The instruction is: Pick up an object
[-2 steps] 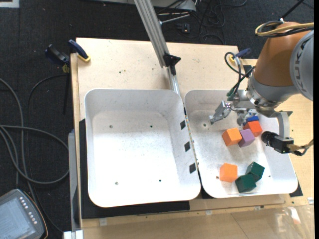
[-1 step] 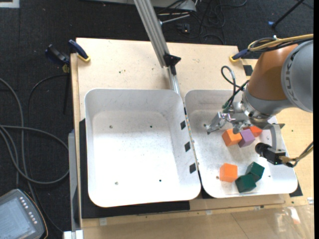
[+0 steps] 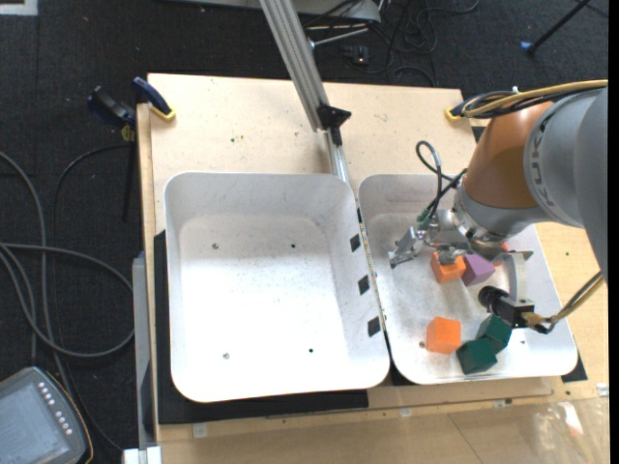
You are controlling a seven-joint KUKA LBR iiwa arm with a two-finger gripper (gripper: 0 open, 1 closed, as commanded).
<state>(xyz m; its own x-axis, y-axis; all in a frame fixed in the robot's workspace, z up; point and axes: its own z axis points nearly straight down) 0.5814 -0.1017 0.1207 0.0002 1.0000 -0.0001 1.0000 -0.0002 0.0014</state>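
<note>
From my remote station I see the grey arm (image 3: pixel 542 162), orange band above its wrist, reaching in from the right over the right-hand white bin (image 3: pixel 387 201), one of two shallow plastic bins set side by side on a pale, speckled wooden desk (image 3: pixel 251 114). The end effector (image 3: pixel 447 249) hangs low inside that bin, directly above a small orange block (image 3: pixel 447 271) and a pale purple block (image 3: pixel 478 269) that sit touching each other; I cannot tell whether it is open or closed, since wrist hardware and a looping black cable (image 3: pixel 430 167) screen it. Nearer the front wall lie a second orange cube (image 3: pixel 443 335) and, just beside it, a dark green blocky piece (image 3: pixel 481 353), with a black fitting (image 3: pixel 501 304) just above it. The blocks look matte and square-edged. The left bin (image 3: pixel 251 278) has rounded corners and a scuffed, spotted floor. A slanted aluminium rail (image 3: pixel 295 46) runs down to the gap between the bins, ending in a black clamp (image 3: pixel 334 119). Yellow-and-blue clamps (image 3: pixel 145 100) grip the desk's far left corner, and cables (image 3: pixel 48 259) trail across dark carpet.
</note>
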